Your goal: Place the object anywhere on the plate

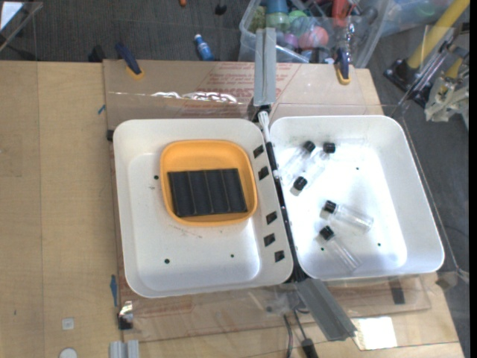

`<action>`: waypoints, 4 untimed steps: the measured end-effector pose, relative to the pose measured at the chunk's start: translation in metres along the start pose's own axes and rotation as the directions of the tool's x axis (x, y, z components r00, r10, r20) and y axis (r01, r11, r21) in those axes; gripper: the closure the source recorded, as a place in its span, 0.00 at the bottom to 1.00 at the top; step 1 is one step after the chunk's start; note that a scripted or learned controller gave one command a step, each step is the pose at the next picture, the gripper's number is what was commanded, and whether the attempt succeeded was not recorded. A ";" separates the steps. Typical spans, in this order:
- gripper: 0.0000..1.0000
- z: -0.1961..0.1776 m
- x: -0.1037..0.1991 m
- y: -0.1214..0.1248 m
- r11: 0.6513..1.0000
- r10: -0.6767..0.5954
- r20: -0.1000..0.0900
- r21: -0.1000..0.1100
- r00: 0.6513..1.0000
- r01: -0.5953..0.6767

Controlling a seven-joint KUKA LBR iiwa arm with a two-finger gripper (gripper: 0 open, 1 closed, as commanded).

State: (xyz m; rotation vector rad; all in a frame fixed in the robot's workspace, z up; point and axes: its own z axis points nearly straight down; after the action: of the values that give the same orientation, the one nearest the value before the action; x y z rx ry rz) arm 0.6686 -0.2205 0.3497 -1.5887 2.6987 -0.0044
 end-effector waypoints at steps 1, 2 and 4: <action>1.00 -0.006 0.000 0.000 0.984 -0.178 0.000 -0.001 0.984 0.178; 1.00 -0.001 0.001 0.000 0.876 -0.482 0.002 -0.004 0.876 0.482; 1.00 0.001 -0.008 0.006 0.383 -0.924 0.010 -0.007 0.383 0.924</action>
State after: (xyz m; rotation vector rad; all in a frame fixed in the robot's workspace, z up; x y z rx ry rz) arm 0.6674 -0.2111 0.3485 -2.8247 1.3647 0.0069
